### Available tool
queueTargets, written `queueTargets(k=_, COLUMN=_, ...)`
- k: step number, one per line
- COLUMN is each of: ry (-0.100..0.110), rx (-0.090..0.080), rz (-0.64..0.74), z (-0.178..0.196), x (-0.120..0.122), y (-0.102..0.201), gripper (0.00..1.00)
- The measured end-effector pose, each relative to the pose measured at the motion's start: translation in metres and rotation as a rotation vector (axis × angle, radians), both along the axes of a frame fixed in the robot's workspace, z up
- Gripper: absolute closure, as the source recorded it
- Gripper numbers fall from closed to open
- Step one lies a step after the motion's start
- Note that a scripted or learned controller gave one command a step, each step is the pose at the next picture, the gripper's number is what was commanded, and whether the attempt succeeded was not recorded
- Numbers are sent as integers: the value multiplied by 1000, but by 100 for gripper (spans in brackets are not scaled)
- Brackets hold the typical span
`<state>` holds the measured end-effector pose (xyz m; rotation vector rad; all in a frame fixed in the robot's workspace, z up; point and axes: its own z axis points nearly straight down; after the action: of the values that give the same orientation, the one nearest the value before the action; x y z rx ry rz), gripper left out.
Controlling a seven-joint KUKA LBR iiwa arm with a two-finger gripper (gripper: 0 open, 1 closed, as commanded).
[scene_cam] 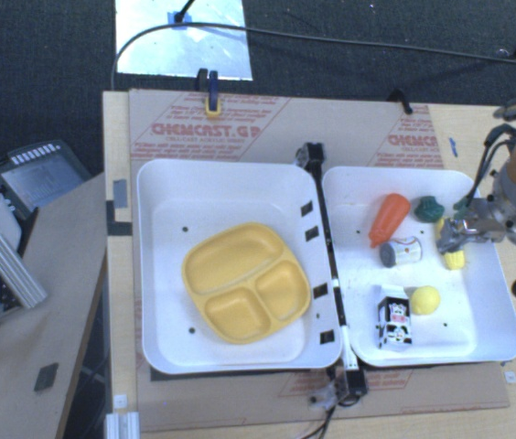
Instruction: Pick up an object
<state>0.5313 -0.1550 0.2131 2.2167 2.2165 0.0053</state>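
Just below the tool (453,236), finger state unclear, lies a yellow piece (455,261).

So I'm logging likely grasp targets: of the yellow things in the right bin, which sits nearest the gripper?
The small yellow piece right below the gripper, near the bin's right wall. The yellow ball lies farther toward the front, beside the black-and-white box.

camera view | fixed overhead | slanted down | both bins (240,176) in frame

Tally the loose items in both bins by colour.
Yellow: 3 — divided tray, ball, piece by the gripper
Orange: 1 — carrot
Green: 1
White and grey: 1
Black and white: 1
Total: 7
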Motion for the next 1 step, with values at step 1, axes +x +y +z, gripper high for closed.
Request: queueTargets(k=1, ry=0, rx=0, rz=4, z=48, x=2, y=-1, gripper=100)
